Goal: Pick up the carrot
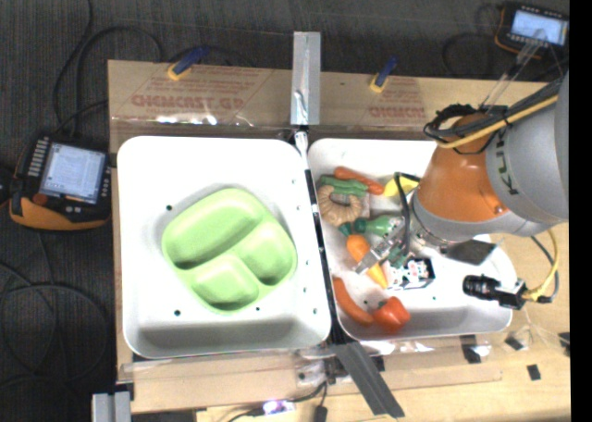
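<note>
The carrot (356, 247) is a small orange piece with a green top, lying in the left half of the right bin (462, 156). My gripper (388, 254) hangs low over the bin just to the carrot's right, among the toy foods. Another small orange piece (377, 274) lies right under the gripper's lower edge. The wrist's orange band covers the bin's middle.
Around the carrot lie a brown and green toy (340, 200), a thin orange piece (352, 174), a yellow piece (396, 187), a red pepper (390, 312) and an orange sausage shape (348, 302). A green divided plate (229, 246) sits in the left bin (139, 318).
</note>
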You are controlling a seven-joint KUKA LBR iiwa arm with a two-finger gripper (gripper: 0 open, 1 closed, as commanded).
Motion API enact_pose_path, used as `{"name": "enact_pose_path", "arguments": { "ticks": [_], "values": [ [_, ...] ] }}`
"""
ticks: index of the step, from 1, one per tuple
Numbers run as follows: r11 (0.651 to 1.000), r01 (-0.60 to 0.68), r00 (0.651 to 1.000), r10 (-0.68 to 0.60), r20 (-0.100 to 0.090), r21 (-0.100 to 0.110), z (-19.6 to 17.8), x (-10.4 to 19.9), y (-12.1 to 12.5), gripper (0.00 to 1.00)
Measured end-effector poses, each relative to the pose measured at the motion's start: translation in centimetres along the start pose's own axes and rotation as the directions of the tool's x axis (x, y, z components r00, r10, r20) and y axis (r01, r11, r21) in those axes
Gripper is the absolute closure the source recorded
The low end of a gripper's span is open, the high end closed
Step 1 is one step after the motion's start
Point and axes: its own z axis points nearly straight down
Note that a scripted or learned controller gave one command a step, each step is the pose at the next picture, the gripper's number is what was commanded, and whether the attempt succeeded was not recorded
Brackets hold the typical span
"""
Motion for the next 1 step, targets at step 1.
{"name": "enact_pose_path", "arguments": {
  "ticks": [1],
  "values": [
    [0.997,-0.076,0.997,0.076,-0.006,0.011,-12.09,-0.22,2.28,1.00]
  ]
}}
